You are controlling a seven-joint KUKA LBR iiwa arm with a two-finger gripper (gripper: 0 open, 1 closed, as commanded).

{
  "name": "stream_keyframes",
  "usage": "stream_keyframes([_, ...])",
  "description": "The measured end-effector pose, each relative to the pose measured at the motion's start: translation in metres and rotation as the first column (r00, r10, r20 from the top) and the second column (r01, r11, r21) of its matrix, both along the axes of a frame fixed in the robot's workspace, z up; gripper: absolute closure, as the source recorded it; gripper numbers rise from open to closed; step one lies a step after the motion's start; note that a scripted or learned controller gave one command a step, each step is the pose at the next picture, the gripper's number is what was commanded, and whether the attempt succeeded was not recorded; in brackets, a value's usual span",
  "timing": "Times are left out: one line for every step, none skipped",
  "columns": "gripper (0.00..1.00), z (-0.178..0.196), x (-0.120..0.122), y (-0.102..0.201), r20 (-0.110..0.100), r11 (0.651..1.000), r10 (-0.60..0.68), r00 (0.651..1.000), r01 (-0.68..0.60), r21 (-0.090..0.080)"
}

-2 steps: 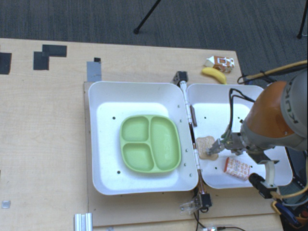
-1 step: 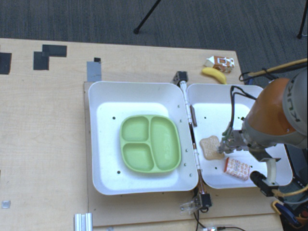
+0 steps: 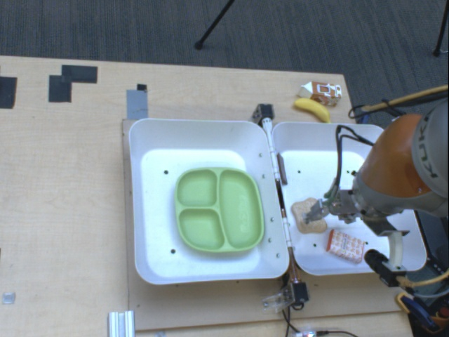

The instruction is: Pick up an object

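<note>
No words or numbers come through clearly anywhere here. The red-and-white packet (image 3: 346, 246) in the right bin (image 3: 309, 153) carries a printed pattern, but it is too small and blurred to read. The little carton (image 3: 323, 91) on the bench beside the banana (image 3: 311, 109) shows print too, equally unreadable.

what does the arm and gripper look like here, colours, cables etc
The arm is grey with a broad, rounded orange band above the wrist. A thin black cable loops from it down towards the wrist. The gripper is small, of dark grey and silvery metal, and much slimmer than the bulky arm behind it.
</note>
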State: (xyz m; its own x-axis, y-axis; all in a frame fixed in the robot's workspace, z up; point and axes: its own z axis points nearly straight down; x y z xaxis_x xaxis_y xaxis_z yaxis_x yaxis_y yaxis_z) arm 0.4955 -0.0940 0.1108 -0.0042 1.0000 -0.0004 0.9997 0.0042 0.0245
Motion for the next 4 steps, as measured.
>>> stream_keyframes([1.00,0.011,0.002,0.001,0.003,1.000,0.002,1.000,-0.002,0.001])
stream_keyframes([0.00,0.010,0.002,0.001,0.003,1.000,0.002,1.000,-0.002,0.000])
stream_keyframes([0.00,-0.023,-0.005,0.009,-0.012,1.000,-0.004,1.000,0.004,0.000])
stream_keyframes([1.00,-0.010,-0.002,0.008,-0.004,1.000,-0.002,1.000,0.002,-0.002])
